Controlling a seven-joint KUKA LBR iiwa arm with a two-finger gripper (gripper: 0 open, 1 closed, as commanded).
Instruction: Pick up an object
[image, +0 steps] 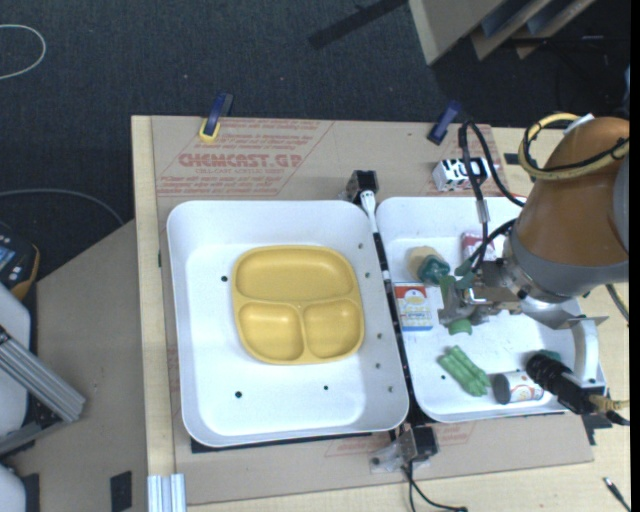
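Observation:
My gripper (458, 303) hangs low over the middle of the right bin (440, 215), with the grey and orange arm reaching in from the right. Just left of it a small red and white box (413, 306) lies flat against the bin's left wall. A teal and tan object (431, 266) sits up and to the left of the gripper. A green object (464, 369) lies below the gripper, towards the front. Beside that lies a white tube with a red label (517, 388). Nothing shows as held.
The left bin (200, 300) holds a yellow divided plate (297, 302). A red and white item (470, 245) lies at the back of the right bin, partly behind cables. The arm's bulk covers the right bin's right side.

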